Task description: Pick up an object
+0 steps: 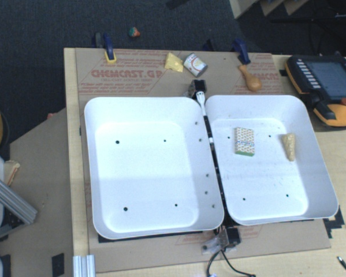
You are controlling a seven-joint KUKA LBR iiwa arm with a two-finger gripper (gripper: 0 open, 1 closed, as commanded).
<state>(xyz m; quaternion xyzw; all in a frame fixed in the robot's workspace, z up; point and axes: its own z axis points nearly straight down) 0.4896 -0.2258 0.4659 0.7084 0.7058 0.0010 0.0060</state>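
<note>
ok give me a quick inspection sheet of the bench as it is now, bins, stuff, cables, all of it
surface: brown board bearing two white bins, left bin and right bin, side by side
job's things: patterned block and tan piece, both lying in the right bin, apart
clutter: yellow wedge, small box, wooden-handled tool on the board behind the bins
grippers: nothing seen
cables: wires at the front edge between the bins
surroundings: dark carpet, teach pendant at right
</note>
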